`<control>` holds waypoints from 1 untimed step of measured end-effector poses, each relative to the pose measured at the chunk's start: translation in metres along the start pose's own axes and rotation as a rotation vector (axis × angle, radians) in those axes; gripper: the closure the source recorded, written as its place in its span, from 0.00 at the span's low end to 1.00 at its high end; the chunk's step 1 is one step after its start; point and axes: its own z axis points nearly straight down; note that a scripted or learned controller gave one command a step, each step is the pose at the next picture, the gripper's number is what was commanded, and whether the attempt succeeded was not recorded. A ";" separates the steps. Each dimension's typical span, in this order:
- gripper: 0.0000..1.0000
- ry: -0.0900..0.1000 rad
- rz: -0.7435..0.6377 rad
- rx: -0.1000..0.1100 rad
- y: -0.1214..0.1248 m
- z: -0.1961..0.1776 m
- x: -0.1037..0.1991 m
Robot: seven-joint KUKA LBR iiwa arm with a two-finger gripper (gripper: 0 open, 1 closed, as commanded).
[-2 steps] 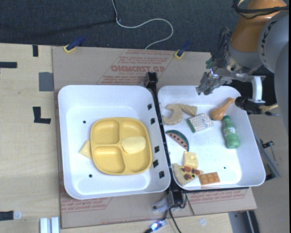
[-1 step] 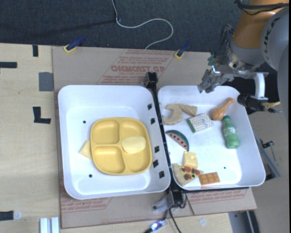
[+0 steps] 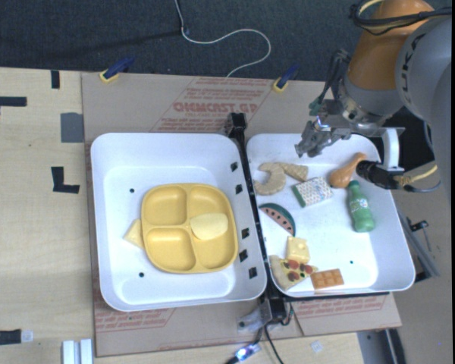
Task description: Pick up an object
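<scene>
**Pincer above the far edge of the right bin**

While the grey arm (image 3: 409,59) reaches in from the right, its pincer (image 3: 312,144) hangs over the far rim of the right bin (image 3: 390,268); whether it is open or closed I cannot tell, and nothing shows between its tips. Just near of it lie a croissant (image 3: 273,177) and a cracker (image 3: 296,171), then a green-speckled white block (image 3: 312,192). To the right are an orange drumstick-shaped toy (image 3: 346,171) and a green bottle (image 3: 359,207). Nearer sit a watermelon slice (image 3: 279,217), a cheese wedge (image 3: 297,248), a pizza slice (image 3: 287,271) and an orange waffle (image 3: 327,279). The left bin (image 3: 110,203) holds a yellow divided plate (image 3: 188,227).
</scene>
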 end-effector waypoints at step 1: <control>1.00 0.001 -0.001 -0.001 -0.032 -0.011 0.039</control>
